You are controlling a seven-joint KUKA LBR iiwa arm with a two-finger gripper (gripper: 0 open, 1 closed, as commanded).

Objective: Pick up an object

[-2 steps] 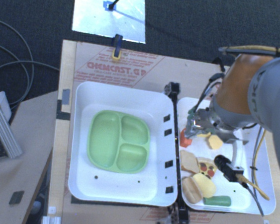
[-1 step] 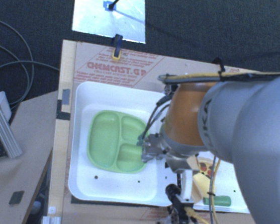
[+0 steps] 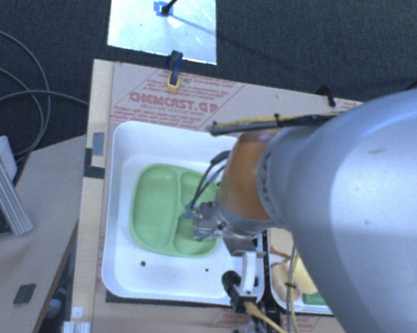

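The gripper (image 3: pixel 195 224), whose opening I cannot tell from here, sits low over the right part of a green divided tray (image 3: pixel 160 207) lying in the left white bin (image 3: pixel 117 264), the grey arm (image 3: pixel 354 210) looming above.

Arm (image 3: pixel 361 211) reaching in from the right, bent down steeply.
Orange band (image 3: pixel 245 178) above the wrist; gripper (image 3: pixel 200 225) low at the tip, pointing down and left.
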